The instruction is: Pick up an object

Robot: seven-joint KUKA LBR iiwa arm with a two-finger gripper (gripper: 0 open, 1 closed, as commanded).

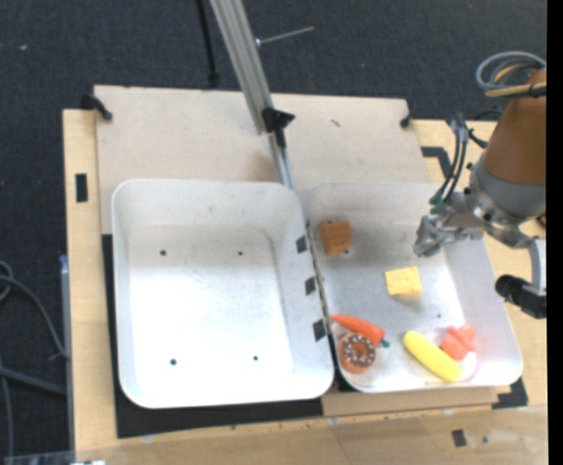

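Hovering over the right bin [475,260], the claw [429,238], grip state impossible to tell, has the yellow block [403,282] just lower-left.

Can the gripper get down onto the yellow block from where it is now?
Probably yes. The gripper hangs over the right bin, just up and right of the yellow block, which lies apart from the other items with bare floor around it.

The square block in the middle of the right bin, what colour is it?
Yellow: the square foam-like block shows best in the camera view.
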